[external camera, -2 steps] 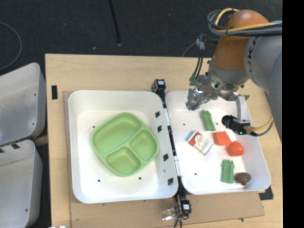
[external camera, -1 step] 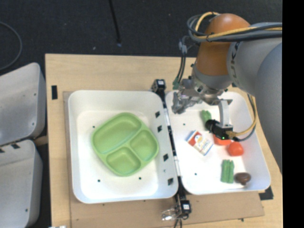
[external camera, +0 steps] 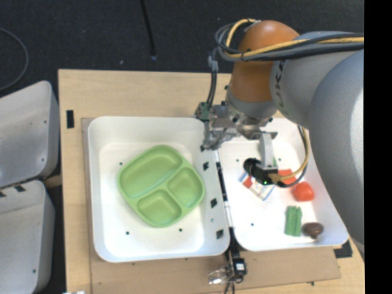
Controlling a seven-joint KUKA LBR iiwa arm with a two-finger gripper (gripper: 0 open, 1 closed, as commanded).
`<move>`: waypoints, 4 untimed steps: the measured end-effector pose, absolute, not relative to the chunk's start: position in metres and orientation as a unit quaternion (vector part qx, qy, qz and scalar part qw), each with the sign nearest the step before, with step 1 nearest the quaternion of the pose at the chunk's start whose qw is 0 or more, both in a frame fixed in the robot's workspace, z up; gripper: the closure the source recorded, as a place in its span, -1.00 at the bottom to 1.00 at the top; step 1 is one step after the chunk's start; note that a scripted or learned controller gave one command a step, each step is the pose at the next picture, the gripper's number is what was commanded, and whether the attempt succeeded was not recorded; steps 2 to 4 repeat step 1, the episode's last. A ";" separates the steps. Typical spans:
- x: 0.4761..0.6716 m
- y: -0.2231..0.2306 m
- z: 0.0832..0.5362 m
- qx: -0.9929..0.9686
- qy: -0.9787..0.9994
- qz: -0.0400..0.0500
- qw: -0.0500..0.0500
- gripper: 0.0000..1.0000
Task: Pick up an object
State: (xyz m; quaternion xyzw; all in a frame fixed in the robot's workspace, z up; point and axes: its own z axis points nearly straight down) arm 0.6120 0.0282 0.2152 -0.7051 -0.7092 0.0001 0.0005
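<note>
My gripper (external camera: 228,127) hangs over the back left corner of the right bin (external camera: 269,241), close to the wall between the two bins, largely hidden under the orange wrist. In the right bin lie a small red, white and blue flat item (external camera: 260,188), an orange-red round thing (external camera: 303,192), a green oblong object (external camera: 294,220) and a small brown object (external camera: 313,229). They all sit in front of and to the right of the gripper, apart from it.
A green divided plate (external camera: 161,185) lies in the middle of the left bin (external camera: 104,225). The grey arm covers the right bin's back right part. The bench's wooden edge (external camera: 73,90) runs around both bins.
</note>
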 end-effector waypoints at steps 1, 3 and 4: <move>0.617 0.082 0.215 -0.704 -0.710 -0.001 0.000 1.00; 0.617 0.082 0.215 -0.704 -0.710 -0.001 0.000 1.00; 0.617 0.082 0.215 -0.704 -0.710 -0.001 0.000 1.00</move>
